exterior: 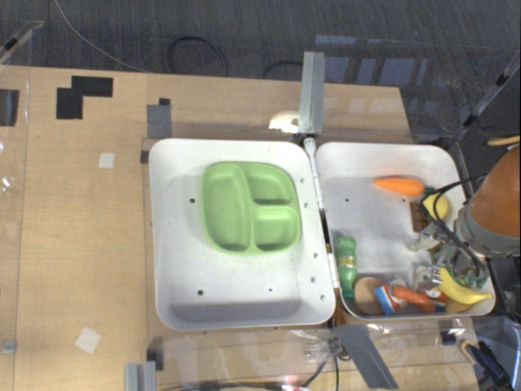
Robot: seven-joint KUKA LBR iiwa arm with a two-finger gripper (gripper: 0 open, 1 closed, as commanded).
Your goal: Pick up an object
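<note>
The right bin (370, 222) holds several toy foods. An orange carrot (399, 186) lies near its far side. A green bottle (346, 261) lies along its left wall. A yellow banana (466, 292) rests in the near right corner, next to a red and orange piece (415, 297) and a tan round piece (368, 293). A small yellow item (437, 207) lies by the right wall. My gripper (440, 259) hangs low over the bin's right side, just above and left of the banana. Cables and the wrist hide what lies under it.
A green divided plate (248, 208) sits in the left bin (167, 243). A grey post (311, 96) stands behind the ridge where the bins meet. My arm's orange band (496, 206) overhangs the right bin's right wall.
</note>
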